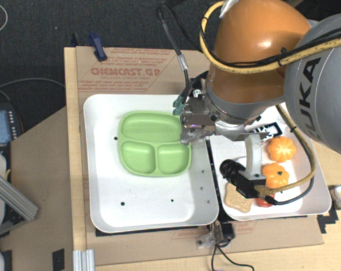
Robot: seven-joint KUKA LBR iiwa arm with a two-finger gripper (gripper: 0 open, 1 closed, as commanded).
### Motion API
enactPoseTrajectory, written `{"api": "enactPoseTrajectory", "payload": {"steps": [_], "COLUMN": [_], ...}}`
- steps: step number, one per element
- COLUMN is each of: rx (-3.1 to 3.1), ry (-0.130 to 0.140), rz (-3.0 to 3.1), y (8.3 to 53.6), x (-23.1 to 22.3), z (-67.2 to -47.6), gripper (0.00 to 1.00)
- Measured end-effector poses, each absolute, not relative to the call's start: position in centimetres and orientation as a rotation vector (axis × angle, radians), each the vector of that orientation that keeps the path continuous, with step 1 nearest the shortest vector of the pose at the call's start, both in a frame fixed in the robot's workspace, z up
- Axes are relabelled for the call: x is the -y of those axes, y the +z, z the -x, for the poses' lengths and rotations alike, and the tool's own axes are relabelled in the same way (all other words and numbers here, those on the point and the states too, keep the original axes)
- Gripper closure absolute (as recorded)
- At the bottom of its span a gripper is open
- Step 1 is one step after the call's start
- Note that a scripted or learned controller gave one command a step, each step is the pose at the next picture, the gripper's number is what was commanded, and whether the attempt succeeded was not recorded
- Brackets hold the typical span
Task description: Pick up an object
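Note:
A light green divided plate [153,143] lies in the left white bin [103,196], toward its upper right. My gripper [188,133] hangs from the grey and orange arm [255,44] right over the plate's right edge, close to the wall between the two bins. The arm hides much of the right bin [306,205]. In that bin I see two small orange pumpkins [281,149] [275,174], a tan cracker-like piece [237,199] and a bit of something red [263,202].
A black cable clamp [238,178] and a yellow-black cable loop [297,179] hang from the arm over the right bin. Both bins sit on a brown cardboard sheet [131,66]. A blue clip [97,47] lies at the sheet's far left corner.

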State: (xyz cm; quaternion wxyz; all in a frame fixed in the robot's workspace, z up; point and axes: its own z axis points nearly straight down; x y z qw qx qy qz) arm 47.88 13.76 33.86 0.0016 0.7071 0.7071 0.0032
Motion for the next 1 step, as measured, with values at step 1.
{"api": "enactPoseTrajectory", "payload": {"steps": [1], "rx": [-2.219], "ry": [0.016], "rz": [-2.216], "y": [42.28], "x": [-13.28], "z": [-48.02], "gripper": [1.0]}}
